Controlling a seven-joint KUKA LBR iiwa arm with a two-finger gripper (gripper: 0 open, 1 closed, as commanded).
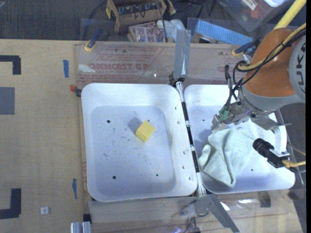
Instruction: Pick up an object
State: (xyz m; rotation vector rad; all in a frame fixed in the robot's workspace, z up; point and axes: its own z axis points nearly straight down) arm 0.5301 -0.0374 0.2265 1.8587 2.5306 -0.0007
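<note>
clutter of boxes and cables lines the far edge of the tan counter [39, 130], where two white bins sit side by side. we see the left bin [92, 106] holding a small yellow block [145, 131] near its middle, and the right bin [204, 98] holding a crumpled pale cloth [226, 157] along its left side. we judge the step in hand to be the approach for a grasp: the gripper [228, 120] is low over the right bin, just at the top edge of the cloth, and we see nothing held. whether the fingers are spread or closed we cannot tell, since the wrist hides them. the next move likely calls for settling into a fold of cloth and closing firmly. the arm [272, 67] reaches in from the right, its orange band above the wrist, bent downward.
</note>
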